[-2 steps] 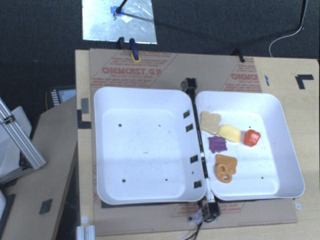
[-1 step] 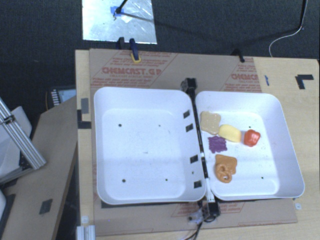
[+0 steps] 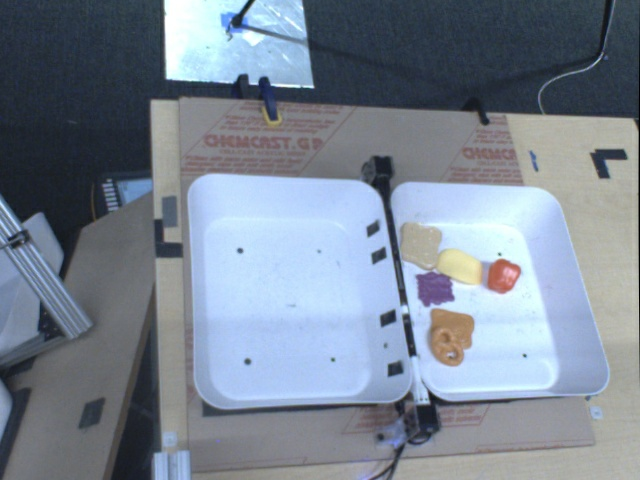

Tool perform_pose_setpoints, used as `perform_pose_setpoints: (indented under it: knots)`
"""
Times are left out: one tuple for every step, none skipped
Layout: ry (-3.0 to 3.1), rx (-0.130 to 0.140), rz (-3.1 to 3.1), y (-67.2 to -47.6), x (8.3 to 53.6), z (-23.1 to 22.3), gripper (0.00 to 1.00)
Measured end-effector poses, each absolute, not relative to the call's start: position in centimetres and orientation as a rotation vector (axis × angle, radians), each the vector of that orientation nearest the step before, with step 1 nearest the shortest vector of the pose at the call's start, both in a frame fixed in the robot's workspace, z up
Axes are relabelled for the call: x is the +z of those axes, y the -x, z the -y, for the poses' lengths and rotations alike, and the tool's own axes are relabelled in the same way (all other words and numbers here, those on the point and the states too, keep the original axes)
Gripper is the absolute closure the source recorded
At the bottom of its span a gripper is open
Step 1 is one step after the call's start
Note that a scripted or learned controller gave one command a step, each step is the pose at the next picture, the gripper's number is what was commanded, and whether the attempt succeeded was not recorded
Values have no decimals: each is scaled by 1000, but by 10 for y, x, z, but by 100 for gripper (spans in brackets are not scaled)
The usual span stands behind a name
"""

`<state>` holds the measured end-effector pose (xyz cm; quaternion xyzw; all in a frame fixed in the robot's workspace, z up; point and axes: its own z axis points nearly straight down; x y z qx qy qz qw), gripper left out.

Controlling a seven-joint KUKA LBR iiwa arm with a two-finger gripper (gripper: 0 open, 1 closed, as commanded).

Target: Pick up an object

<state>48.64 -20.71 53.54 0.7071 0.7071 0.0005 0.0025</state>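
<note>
We are viewing five small items clustering beside the black central divider [image 3: 395, 268], inside the right shallow white plastic bin [image 3: 570, 298]: the red round tomato-like piece [image 3: 503, 275] is sitting apart, inviting pickup. Claw state: we cannot tell.

The cardboard sheet [image 3: 330, 133] under the bins carries red print. At its far left, above the left bin [image 3: 290, 193], the word reads roughly "CHEMCAST", followed by letters that look like "GP". A second red print at the far right, above the right bin [image 3: 470, 196], is too blurred to read.
</note>
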Motion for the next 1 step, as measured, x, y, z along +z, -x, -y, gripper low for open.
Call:
perform_pose_setpoints:
  knots:
    - [-2216, 2, -2220, -487, 535, 206, 100]
